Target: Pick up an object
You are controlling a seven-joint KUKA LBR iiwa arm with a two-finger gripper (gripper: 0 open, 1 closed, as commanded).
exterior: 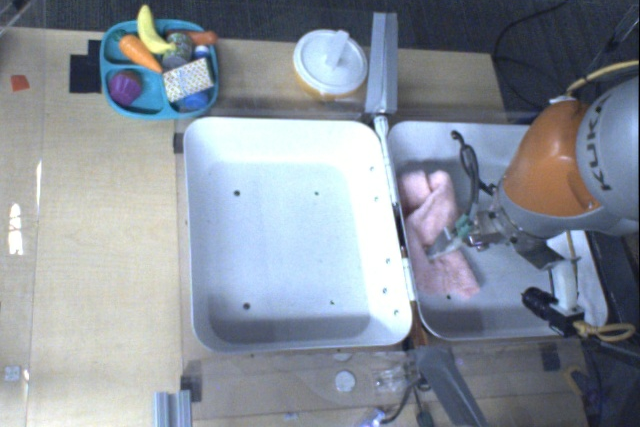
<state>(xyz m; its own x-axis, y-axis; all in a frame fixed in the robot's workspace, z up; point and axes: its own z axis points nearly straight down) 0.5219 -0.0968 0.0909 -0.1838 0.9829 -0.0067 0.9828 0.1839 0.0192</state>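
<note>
A pink folded cloth (432,213) lies in the right bin (500,320), along its left side next to the divider. My gripper (452,241) hangs low over the cloth's lower half, its fingertips at the fabric. The arm with its orange band (555,167) reaches in from the right and hides part of the bin. I cannot make out whether any cloth is caught between the fingers.
The left bin (290,225) stands beside the right one, split by a metal divider (381,65). At the back sit a blue tray of toy food (160,67) and a white lidded container (330,62). Cables trail at the right.
</note>
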